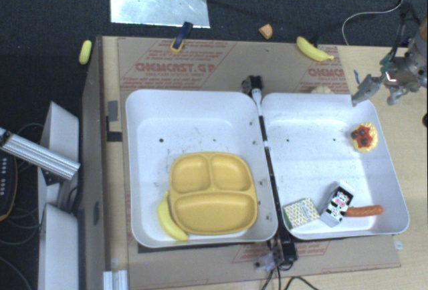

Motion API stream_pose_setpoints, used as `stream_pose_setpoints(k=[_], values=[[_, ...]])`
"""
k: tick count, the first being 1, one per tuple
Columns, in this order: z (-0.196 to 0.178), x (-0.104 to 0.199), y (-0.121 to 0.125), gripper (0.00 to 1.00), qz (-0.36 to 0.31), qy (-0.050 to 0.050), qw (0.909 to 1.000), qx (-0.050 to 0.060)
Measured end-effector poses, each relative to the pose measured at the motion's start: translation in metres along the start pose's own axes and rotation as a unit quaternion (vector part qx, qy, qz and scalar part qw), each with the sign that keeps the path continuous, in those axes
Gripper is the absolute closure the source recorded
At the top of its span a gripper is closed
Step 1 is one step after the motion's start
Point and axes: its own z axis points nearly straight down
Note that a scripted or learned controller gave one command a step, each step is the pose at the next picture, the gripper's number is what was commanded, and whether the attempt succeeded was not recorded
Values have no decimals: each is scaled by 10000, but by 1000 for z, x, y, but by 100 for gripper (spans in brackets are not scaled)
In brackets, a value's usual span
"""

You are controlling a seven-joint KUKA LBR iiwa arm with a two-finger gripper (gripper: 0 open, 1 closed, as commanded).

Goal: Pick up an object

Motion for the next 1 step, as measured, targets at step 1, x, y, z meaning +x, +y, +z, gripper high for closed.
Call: stream_pose_setpoints(k=[1], values=[[9, 0, 2, 0, 1, 0, 10000, 5]])
